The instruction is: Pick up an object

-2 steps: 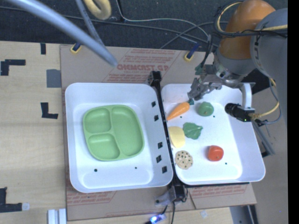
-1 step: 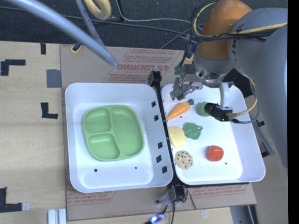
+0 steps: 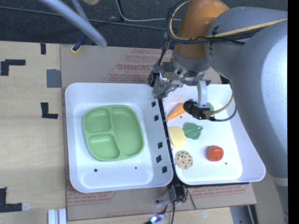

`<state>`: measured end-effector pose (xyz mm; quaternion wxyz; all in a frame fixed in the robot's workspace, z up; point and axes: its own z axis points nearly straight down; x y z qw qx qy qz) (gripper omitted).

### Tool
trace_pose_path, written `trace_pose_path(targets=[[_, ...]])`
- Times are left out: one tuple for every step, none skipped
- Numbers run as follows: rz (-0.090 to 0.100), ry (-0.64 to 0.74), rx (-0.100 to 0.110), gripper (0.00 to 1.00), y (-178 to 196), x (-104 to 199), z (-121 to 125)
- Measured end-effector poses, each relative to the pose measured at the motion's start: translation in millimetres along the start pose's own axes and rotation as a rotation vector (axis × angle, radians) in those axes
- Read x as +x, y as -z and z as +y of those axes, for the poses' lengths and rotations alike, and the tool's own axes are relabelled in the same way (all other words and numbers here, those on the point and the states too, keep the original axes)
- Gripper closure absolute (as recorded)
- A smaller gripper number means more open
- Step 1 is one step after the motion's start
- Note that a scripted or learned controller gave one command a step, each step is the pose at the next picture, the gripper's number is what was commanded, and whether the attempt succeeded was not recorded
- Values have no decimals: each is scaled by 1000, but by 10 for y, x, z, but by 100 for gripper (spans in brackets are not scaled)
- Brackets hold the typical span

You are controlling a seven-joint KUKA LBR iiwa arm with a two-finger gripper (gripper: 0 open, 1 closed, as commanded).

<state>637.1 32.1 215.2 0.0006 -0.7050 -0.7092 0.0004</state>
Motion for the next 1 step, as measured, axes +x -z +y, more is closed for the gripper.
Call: trace_pose_path(targets=[[0,0,2,100,-37,569,-91]])
